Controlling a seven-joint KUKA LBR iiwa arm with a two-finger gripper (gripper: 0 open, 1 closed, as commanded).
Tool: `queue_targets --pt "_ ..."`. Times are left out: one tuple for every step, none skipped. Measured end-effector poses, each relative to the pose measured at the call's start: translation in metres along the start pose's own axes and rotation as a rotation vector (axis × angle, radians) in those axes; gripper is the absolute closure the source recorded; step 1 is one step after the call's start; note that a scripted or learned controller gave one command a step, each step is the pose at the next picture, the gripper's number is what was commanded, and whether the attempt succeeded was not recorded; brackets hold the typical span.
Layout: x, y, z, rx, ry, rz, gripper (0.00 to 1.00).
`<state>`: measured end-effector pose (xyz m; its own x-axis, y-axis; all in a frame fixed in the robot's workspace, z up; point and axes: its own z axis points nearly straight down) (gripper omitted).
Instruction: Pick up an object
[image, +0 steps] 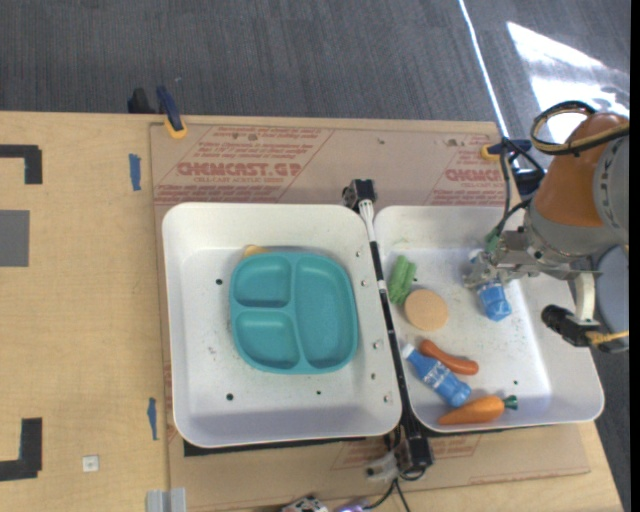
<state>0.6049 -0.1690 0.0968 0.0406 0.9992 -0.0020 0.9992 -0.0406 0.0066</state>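
Note:
My gripper (487, 268) hangs over the upper right part of the right bin (570, 385), on the grey arm with the orange band. A small blue object (494, 302) lies right beneath it, touching or nearly touching the gripper's lower end; I cannot tell whether it is held. Further left in the same bin are a green piece (401, 278) and a round tan disc (427, 309). Toward the front lie a red-orange sausage (449, 358), a blue bottle (432, 375) and an orange carrot (473, 409).
A teal divided plate (295, 310) sits in the left bin (190, 330), with a yellowish item (251, 250) peeking out behind its far edge. A black ridge (378, 290) separates the bins. Cables trail off the arm at the right.

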Motion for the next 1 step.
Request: queue_targets --pt "0.0673 -0.0191 -0.1093 0.004 0.003 -0.084 1.00"
